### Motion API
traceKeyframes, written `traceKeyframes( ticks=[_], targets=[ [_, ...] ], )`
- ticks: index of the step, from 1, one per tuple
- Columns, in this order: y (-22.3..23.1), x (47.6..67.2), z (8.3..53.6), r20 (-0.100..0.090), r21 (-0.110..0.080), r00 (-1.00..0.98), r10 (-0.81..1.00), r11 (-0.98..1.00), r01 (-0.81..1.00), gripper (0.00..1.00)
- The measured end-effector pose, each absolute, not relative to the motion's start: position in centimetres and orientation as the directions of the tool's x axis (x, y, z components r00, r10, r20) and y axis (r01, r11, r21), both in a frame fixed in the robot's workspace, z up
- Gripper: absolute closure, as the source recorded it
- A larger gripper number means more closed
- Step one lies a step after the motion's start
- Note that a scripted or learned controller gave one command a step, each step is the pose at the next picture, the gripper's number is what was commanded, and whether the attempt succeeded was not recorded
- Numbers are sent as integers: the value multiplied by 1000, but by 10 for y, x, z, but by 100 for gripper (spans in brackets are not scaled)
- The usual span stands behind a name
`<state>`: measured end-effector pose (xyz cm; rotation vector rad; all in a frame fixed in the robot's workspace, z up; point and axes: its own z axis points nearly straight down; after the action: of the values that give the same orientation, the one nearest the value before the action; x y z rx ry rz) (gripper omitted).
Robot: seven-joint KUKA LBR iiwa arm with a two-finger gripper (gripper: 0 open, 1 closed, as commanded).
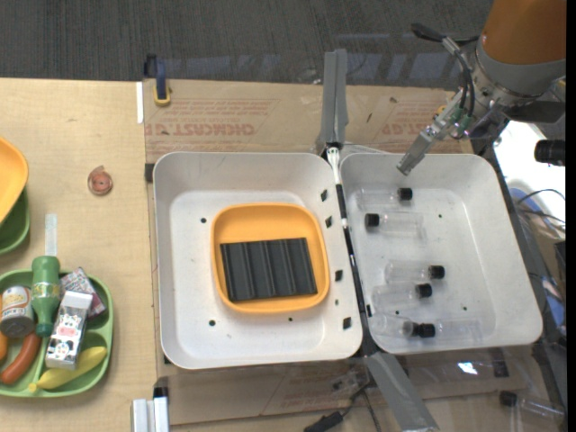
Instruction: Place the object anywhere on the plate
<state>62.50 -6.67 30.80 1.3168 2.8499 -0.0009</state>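
Note:
An orange plate lies in the middle of the left white bin. A dark grey ribbed block rests flat on the plate, covering its front half. My gripper hangs over the back left corner of the right bin, tilted down to the left, well away from the plate and the block. Nothing shows in it. Just below its tip lies a clear vial with a black cap.
Several more clear vials with black caps lie scattered in the right bin. On the wooden table at left stand a green tray of toy food, an orange bowl and a small pink disc. A grey post rises between the bins at the back.

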Motion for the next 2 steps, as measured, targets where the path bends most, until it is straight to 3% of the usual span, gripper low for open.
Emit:
traceKeyframes(
  ticks=[1,2],
  targets=[
    [-170,631,345,-5,1,-823,567,824,567,0],
    [-214,636,402,-5,0,-890,455,890,455,0]
  ],
)
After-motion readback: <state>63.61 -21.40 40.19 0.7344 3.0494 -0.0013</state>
